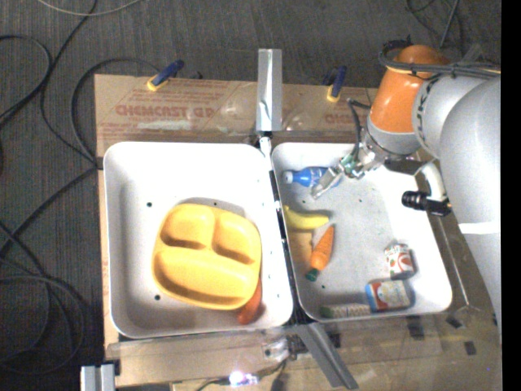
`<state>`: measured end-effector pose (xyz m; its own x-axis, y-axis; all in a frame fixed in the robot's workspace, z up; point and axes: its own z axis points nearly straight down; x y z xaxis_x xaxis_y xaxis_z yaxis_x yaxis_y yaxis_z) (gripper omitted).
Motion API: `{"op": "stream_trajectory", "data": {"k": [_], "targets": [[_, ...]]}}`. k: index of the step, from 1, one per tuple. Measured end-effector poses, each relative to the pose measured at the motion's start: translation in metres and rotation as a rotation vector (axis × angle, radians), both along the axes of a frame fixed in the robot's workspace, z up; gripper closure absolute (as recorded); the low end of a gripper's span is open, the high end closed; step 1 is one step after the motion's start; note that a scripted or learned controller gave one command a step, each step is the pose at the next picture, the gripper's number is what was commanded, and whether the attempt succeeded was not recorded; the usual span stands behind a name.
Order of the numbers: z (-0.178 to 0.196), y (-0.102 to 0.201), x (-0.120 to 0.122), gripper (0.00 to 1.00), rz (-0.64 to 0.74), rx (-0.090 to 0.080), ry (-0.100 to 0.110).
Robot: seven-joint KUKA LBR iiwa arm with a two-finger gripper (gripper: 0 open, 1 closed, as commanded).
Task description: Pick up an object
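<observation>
My gripper (326, 184) hangs over the back left part of the right bin (431, 300), reaching in from the orange-banded wrist (399, 96). It is right beside a small blue and white bottle (303, 177) that lies on its side, and may be touching it. Just in front of the bottle lies a yellow banana (305, 218). An orange carrot (321, 249) with a green end lies beside the banana. A red and white carton (399, 259) and a blue and red packet (389, 294) sit at the front right.
The left bin (122, 218) holds a yellow divided plate (207, 255) with an orange item (252, 308) poking out from under its front right edge. A thin stick-like item (346, 309) lies along the right bin's front wall. The bins' shared rim (277, 226) runs between them.
</observation>
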<state>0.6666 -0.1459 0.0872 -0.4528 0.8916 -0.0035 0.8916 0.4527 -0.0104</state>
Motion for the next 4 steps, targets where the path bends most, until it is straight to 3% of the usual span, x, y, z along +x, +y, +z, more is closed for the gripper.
{"op": "stream_trajectory", "data": {"k": [1, 2, 3, 4], "targets": [[0.009, 0.0, -0.002, 1.0, 0.005, -0.001, 0.01], [0.01, 0.001, 0.0, 0.0, 0.005, -0.002, 0.003], [0.001, -0.02, -0.065, 0.0, -0.221, 0.006, -0.016], [0.026, 0.037, -0.116, 0.0, 0.178, 0.01, -0.006]]}}
